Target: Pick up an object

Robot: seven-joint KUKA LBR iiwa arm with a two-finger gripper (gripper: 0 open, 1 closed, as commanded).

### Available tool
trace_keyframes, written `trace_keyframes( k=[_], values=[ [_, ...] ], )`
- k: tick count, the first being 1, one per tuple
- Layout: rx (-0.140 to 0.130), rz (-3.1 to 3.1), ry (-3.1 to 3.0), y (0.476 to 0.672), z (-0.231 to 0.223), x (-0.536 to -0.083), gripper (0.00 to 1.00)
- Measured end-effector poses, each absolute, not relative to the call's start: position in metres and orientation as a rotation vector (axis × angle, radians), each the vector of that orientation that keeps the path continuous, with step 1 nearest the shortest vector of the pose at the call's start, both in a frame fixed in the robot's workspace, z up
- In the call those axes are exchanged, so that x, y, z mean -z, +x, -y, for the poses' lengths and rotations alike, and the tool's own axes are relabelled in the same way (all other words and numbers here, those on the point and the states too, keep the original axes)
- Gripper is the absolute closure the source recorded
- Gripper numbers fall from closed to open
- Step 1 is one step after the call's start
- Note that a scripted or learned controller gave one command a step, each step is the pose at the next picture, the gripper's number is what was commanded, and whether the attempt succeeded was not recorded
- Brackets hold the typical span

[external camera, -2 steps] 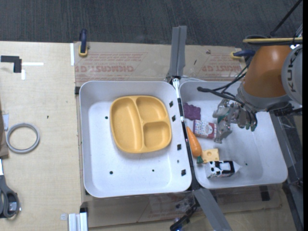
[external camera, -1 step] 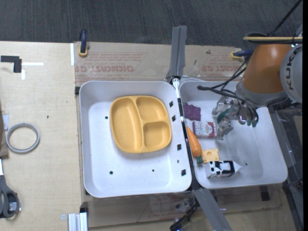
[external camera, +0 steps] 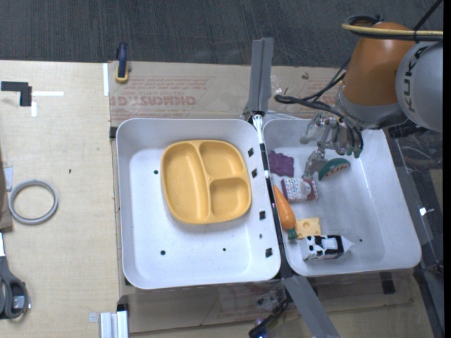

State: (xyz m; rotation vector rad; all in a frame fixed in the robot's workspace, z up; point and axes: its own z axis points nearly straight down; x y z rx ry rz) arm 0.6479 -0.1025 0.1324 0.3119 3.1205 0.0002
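While the gripper (external camera: 318, 162) hangs part-open and empty over the right bin (external camera: 394, 210), the watermelon-slice toy (external camera: 333, 167) lies just beside its fingertips — bench-edge side, long axis crosswise.

smooth glossy white plastic bins (external camera: 141, 210), matt yellow plastic divided plate (external camera: 206, 181), pale wood bench (external camera: 56, 139), shiny metal hand (external camera: 325, 145)

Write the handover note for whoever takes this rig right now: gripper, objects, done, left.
Gripper: low over the right bin, above the toys; nothing visibly between its fingers.
Objects in the right bin: watermelon slice, purple grapes, carrot, cheese wedge, black-and-white carton, small red-and-white toy.
Left bin: yellow divided plate.
Done: the reach in.
Left: grasp one object and lift.
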Motion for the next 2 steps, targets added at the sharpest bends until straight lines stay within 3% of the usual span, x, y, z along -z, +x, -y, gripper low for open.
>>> trace_keyframes(
  k=[1, 2],
  values=[
    [0.001, -3.050, 0.745, 0.624, 0.106, -0.117, 0.00],
    [0.001, -2.954, 1.061, 0.639, 0.095, -0.113, 0.00]
  ],
)
